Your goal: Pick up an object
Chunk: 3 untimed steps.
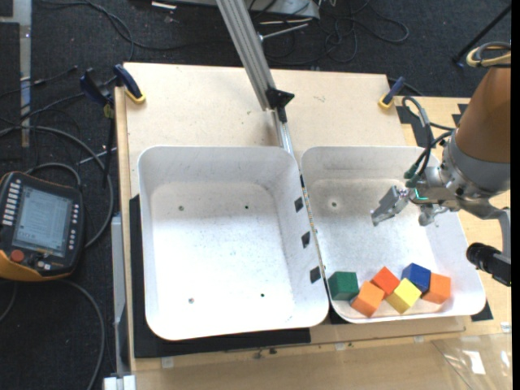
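Arm is in from the right, gripper hanging over the middle of the right bin, well apart from the blocks. Fingers look spread with nothing between them — released, no grasp. All the blocks sit bunched along the near edge of the right bin: green cube furthest left, just beside it an orange block, behind that a red-orange block, then a yellow cube, a blue cube and another orange block at the right end. The five from orange to orange are touching or nearly so; the green one sits slightly apart near the divider between bins. Left bin has only dark specks on its floor. Off the bench, a teach pendant lies on the black floor at left — cables around it.
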Motion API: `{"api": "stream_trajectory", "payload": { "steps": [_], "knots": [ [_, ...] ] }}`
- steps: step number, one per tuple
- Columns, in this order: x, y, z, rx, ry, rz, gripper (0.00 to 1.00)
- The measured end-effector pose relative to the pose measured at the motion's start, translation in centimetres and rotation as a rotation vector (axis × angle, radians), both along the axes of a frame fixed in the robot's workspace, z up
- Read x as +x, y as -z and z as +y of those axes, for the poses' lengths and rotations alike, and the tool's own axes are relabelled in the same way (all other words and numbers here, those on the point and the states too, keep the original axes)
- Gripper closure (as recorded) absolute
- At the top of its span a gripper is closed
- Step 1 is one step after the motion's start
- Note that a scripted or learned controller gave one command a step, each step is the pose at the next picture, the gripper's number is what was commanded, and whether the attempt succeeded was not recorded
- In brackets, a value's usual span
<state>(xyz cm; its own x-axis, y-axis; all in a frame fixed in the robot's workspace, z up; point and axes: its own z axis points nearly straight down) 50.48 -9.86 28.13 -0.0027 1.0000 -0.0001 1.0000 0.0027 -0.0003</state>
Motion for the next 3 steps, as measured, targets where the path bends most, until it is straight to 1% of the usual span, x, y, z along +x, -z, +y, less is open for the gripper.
{"api": "stream_trajectory", "payload": {
  "steps": [3],
  "knots": [
    [0.0,0.0,-0.02,0.0,0.0,0.0,0.0]
  ]
}}
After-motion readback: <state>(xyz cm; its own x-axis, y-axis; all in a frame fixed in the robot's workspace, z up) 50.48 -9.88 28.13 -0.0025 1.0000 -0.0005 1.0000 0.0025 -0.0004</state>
